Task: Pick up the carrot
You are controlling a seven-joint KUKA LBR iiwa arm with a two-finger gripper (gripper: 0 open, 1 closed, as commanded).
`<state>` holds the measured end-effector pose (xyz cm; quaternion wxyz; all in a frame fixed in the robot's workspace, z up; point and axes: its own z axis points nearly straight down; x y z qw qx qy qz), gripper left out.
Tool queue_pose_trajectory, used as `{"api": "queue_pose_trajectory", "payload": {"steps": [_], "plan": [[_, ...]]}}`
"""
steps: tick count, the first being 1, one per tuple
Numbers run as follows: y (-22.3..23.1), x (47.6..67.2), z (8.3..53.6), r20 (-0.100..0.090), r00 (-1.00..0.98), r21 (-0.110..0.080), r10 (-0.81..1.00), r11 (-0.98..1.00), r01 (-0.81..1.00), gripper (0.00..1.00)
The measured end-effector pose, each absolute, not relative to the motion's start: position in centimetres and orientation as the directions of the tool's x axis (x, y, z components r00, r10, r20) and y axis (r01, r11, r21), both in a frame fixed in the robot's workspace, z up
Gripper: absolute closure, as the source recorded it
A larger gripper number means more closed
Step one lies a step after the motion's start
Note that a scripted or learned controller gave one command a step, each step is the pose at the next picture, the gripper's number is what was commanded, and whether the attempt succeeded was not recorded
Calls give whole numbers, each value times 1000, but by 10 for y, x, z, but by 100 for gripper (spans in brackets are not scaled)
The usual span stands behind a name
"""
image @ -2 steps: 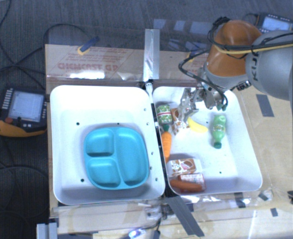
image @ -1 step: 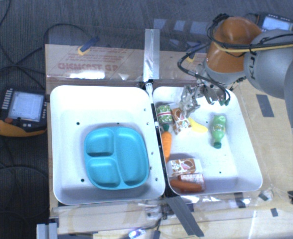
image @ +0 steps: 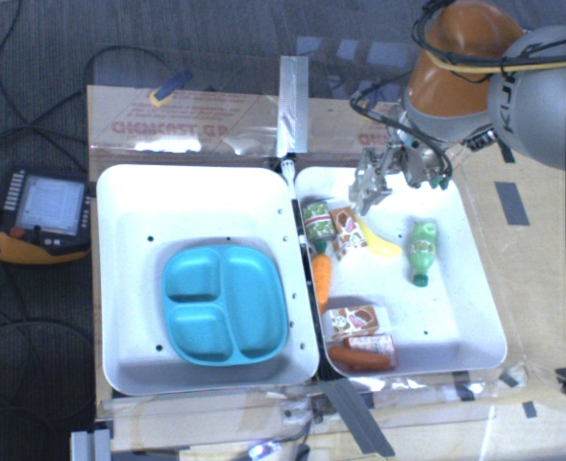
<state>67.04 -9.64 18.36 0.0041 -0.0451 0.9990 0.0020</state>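
Note:
The orange carrot [image: 322, 279] lies upright along the left wall of the right bin [image: 475, 286], just below a small green can [image: 316, 222]. My gripper [image: 369, 192] hangs over the upper part of the right bin, above a brown snack packet [image: 346, 230] and up and to the right of the carrot, well apart from it. Its fingers look open, with nothing between them.
A yellow banana [image: 383, 247] and a green bottle [image: 422, 249] lie in the right bin's middle. A brown packet [image: 353, 323] and a sausage [image: 362, 358] sit near its front wall. A blue divided plate [image: 225, 303] rests in the left bin [image: 129, 209].

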Motion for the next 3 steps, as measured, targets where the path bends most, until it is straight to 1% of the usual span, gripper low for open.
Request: {"api": "queue_pose_trajectory", "payload": {"steps": [1, 2, 3], "plan": [[-146, 673, 117, -14, -977, 3, 214, 977, 214, 100], [-117, 656, 144, -4, -996, -2, 91, 996, 91, 100], [-124, 667, 179, -5, -984, -2, -179, 984, -179, 100]]}}
